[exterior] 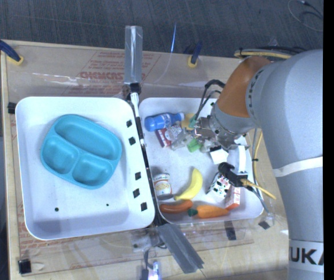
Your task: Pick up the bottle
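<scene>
The bottle (162,121) is blue with a white cap end and lies on its side at the back left of the right bin (149,107). My gripper (197,134) hangs low over the middle of that bin, just right of the bottle and a little nearer the front. It sits above a red and white packet (170,136) and a small green item (193,146). The grey wrist and orange band (236,95) hide the back right part of the bin. Nothing shows the bottle as lifted or touched.
In the right bin there are also a banana (193,184), a small can (162,185), a carrot (211,212), a reddish sausage-like item (175,206) and a small carton (229,192). The left bin (32,203) holds a blue divided plate (82,150).
</scene>
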